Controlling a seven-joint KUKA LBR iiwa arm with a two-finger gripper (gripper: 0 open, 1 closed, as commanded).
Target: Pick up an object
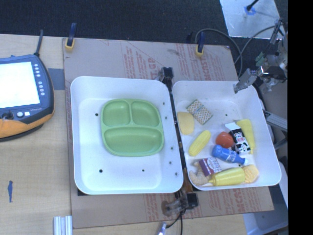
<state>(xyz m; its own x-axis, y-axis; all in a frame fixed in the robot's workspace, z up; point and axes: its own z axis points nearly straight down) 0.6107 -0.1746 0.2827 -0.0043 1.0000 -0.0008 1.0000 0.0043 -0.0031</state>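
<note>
Camera view: shallow white left bin (85, 177) holding a pale green three-compartment plastic plate (131, 127). Shallow white right bin (266, 177) crowded with small toys: yellow corn cob (199, 143), orange-red ball (225, 139), blue bottle (226, 154), patterned square packet (199, 111). Gripper (243, 83) at the right bin's far right corner, above the rim; grip state impossible to tell.

Side by side on the table (34, 180): left bin (83, 177) with divided plate (132, 127) inside; right bin (259, 99) crowded with small toys (225, 153).
</note>
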